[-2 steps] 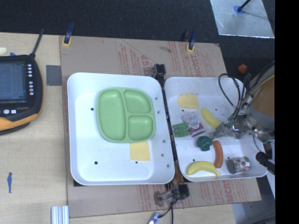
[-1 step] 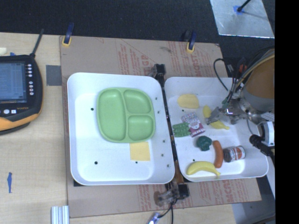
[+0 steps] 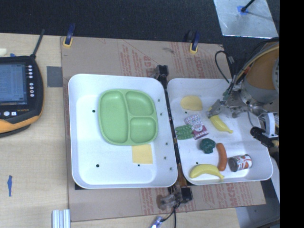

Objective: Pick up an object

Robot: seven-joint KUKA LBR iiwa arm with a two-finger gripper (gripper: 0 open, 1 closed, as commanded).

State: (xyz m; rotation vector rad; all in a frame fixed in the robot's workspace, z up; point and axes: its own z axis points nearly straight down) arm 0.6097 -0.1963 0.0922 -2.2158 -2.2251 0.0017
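Even overhead light, soft shadows, mild glare on white bins (image 3: 76, 127), slight blur.

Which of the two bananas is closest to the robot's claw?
The smaller banana, right under the gripper near the right bin's top. The bigger banana lies at that bin's bottom edge.

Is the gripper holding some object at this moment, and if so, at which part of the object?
It cannot be told. The gripper is low in the right bin, just above the small yellow banana piece, but no object shows between its fingers.
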